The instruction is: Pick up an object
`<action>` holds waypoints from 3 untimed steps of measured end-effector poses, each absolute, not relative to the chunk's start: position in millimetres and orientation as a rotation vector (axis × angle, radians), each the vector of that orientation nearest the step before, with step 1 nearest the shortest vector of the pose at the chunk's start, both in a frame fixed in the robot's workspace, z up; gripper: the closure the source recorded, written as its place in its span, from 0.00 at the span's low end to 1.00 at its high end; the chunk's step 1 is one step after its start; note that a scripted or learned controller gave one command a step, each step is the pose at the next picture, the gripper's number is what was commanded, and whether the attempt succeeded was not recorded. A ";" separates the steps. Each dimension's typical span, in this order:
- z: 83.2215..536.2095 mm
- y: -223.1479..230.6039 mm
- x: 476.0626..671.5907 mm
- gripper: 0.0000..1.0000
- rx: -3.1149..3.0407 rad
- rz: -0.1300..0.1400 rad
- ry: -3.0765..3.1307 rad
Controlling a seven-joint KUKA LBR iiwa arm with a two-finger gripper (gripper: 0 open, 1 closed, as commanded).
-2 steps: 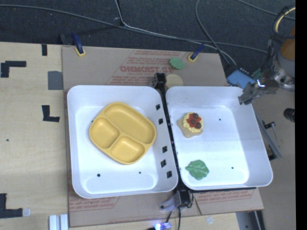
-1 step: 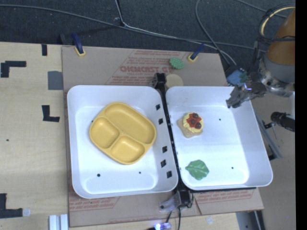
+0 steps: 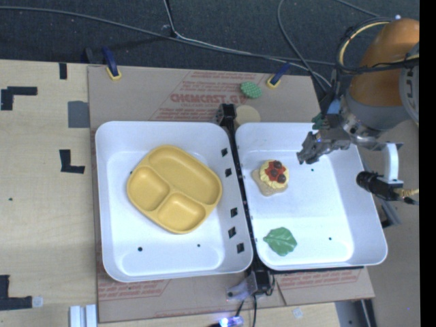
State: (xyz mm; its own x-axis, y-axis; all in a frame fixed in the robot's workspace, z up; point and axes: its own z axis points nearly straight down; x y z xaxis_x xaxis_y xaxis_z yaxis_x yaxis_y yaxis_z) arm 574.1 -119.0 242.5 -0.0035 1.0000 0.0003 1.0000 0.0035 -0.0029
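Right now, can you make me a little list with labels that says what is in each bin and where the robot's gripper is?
left bin: yellow tray with three compartments
right bin: tart near the middle, green leaf near the front edge
gripper: over the right bin, to the right of the tart, nothing seen in it
outside bins: small green piece on the cardboard behind them

Tool (image 3: 308, 154) low, angled leftward

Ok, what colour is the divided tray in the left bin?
Yellow. The three-compartment tray shows clearly in the camera view, lying in the left white bin.
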 end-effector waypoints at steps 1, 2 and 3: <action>229.1 -69.6 563.5 1.00 -2.215 0.002 -2.225; 233.7 -22.2 555.1 1.00 -2.214 0.002 -2.225; 232.6 21.1 544.9 1.00 -2.214 0.003 -2.225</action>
